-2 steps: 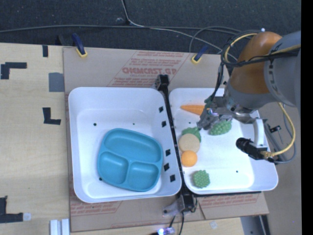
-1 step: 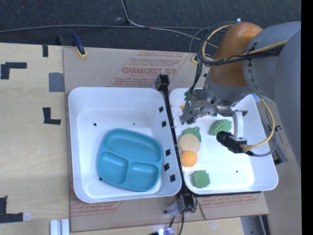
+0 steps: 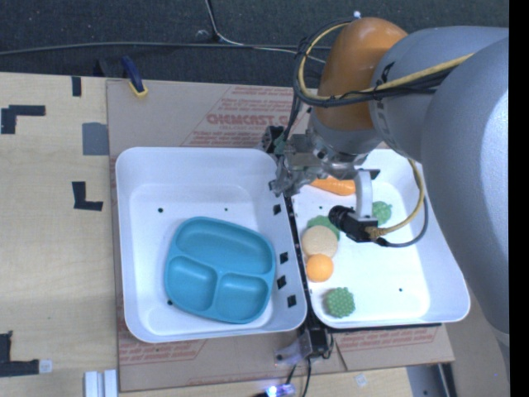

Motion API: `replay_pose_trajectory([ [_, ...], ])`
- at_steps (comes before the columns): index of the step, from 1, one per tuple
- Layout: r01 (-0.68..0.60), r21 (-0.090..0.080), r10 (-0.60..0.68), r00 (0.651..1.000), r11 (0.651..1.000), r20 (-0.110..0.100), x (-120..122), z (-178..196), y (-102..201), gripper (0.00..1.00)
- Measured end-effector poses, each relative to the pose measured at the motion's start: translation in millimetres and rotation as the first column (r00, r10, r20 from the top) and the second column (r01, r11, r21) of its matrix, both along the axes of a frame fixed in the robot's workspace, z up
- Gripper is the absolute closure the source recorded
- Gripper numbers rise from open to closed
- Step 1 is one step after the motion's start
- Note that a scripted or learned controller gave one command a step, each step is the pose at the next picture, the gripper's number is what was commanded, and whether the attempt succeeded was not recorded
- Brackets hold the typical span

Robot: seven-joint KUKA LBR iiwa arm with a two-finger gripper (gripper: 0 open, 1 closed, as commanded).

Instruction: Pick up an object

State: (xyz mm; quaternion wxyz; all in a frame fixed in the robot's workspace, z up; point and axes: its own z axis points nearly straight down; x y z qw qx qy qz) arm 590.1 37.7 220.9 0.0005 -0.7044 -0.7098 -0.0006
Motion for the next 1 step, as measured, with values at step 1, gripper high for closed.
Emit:
replay_pose_trajectory([
  [1, 0.000, 0.000, 0.000, 1.000, 1.000, -0.002, 5.3, 0.8, 60.1, 1.00],
])
